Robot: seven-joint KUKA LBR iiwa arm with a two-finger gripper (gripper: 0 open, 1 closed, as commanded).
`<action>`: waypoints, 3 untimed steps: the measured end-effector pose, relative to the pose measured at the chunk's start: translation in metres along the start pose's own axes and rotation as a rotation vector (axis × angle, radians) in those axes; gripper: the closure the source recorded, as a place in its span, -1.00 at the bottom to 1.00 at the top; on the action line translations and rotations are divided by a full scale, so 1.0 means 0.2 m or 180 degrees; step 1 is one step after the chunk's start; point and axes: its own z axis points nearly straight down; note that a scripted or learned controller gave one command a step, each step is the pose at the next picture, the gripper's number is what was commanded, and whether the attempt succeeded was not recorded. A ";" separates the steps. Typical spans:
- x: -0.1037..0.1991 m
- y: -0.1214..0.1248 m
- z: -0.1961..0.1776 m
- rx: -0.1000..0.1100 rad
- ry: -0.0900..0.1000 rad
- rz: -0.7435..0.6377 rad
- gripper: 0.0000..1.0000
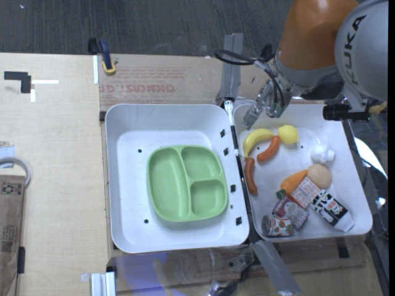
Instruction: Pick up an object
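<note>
Gripper (270,106) hovered near the banana (255,139); whether its grip was wide or narrow, I could not tell. Centring over one item would have helped.

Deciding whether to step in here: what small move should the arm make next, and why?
Probably lower straight down: the gripper hangs above the right bin's far left corner, with the banana just below it in the view, and nothing shows between its fingers.
</note>
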 end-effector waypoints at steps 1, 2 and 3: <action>-0.24 -0.19 -0.01 -0.0004 -0.0011 -0.0732 1.00; 0.28 -0.23 0.07 -0.0001 0.0003 -0.0884 1.00; 0.05 0.09 0.17 -0.0006 -0.0007 -0.1593 1.00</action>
